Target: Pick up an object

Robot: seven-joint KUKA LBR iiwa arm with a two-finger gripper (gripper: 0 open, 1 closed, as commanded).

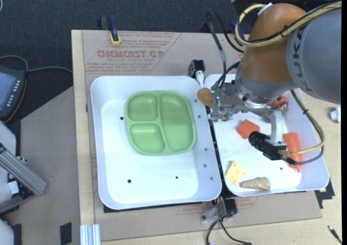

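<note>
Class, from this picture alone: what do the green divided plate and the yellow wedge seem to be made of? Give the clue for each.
Green divided plate: probably moulded plastic, matte; even colour, soft rounded compartment ridges.
Yellow wedge: likely plastic or foam toy cheese; flat pale yellow with small dark holes. Too small to tell which.
</note>
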